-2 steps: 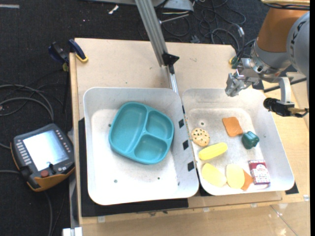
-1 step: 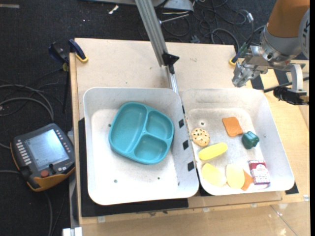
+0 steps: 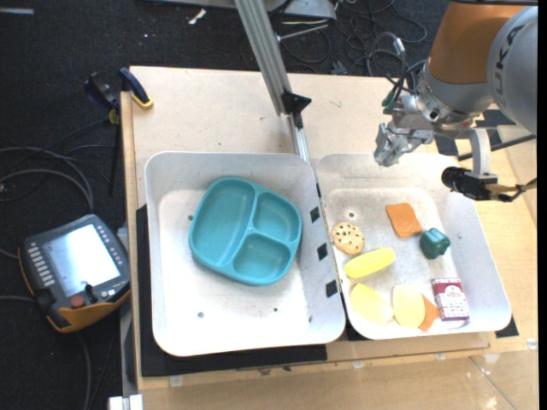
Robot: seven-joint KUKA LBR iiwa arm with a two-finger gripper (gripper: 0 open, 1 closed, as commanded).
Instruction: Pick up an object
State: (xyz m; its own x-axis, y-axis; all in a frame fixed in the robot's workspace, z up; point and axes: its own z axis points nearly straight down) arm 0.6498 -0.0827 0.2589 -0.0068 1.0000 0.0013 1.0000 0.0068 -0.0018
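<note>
One gripper point(image 3: 391, 152) is hanging over the right bin's point(image 3: 491, 254) far rim; whether it is clenched I cannot tell. The orange block point(image 3: 403, 219) is lying just below it, toward the camera, with the green piece point(image 3: 434, 243) beyond.

No legible text, labels or numbers anywhere.

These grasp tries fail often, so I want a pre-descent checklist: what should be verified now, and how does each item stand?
1. Gripper above the right bin: ok, over its far edge.
2. Nothing between its fingers: cannot tell.
3. Lined up over a target: not ok; the orange piece lies nearer the camera.
4. Green object apart from its neighbours: ok.
5. Cookie free of the yellow piece: cannot tell.
</note>
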